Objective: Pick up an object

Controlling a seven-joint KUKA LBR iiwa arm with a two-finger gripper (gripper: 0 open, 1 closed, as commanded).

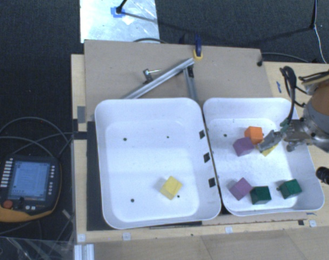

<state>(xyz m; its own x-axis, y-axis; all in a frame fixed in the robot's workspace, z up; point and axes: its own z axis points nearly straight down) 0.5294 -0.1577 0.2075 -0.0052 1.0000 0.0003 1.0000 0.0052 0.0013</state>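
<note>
Camera view, gripper (271, 143) over small yellow block (268, 151)

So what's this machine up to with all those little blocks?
The robot arm reaches in from the right, its tool low in the right bin, beside an orange block and a purple block. Whether it has gripped anything is unclear. A yellow block sits alone in the left bin.

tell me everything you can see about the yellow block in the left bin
The yellow block is a small cube, matte and solid-looking, perhaps wood or foam. It lies turned at an angle on the floor of the left bin, toward the near right part, close to a small dark hole. It rests alone, touching nothing but the bin floor.
</note>
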